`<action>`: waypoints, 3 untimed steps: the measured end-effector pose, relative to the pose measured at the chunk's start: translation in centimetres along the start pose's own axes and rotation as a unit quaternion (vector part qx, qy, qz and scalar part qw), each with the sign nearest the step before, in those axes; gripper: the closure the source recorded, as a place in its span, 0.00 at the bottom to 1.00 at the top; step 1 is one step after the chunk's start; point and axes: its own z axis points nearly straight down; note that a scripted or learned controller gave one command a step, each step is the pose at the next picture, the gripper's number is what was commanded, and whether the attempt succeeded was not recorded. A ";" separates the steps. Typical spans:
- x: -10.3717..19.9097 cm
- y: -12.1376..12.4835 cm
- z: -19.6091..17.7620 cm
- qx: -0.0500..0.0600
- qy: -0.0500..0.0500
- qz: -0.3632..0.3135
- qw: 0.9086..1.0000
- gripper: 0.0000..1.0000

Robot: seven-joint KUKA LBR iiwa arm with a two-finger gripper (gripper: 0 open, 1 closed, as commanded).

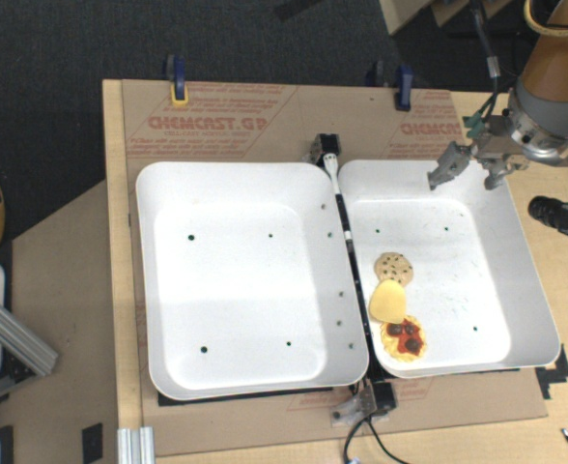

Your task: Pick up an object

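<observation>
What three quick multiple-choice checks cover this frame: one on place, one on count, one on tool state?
1. Where do the objects lie?
A. Left bin, centre
B. Right bin, near its left wall
C. On the cardboard outside the bins

2. How many objects are in the right bin?
A. One
B. Three
C. Five

3. How is the tool?
A. Open, above the right bin's far edge, holding nothing
B. Shut on the cookie
C. Pressed down in the left bin

Answers:
1. B: the cookie, yellow piece and red-topped piece line up by the left wall of the right bin, beside the left bin.
2. B: those three are all that lies there.
3. A: the tool hangs with its fingers spread at the far rim, with nothing between them.
</observation>
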 end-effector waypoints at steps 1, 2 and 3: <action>-7.1 -4.6 10.5 0.005 0.000 0.004 1.000 0.00; 2.1 -7.5 15.5 -0.002 0.001 -0.002 1.000 0.00; -0.3 -13.0 15.5 0.002 0.001 0.002 1.000 0.00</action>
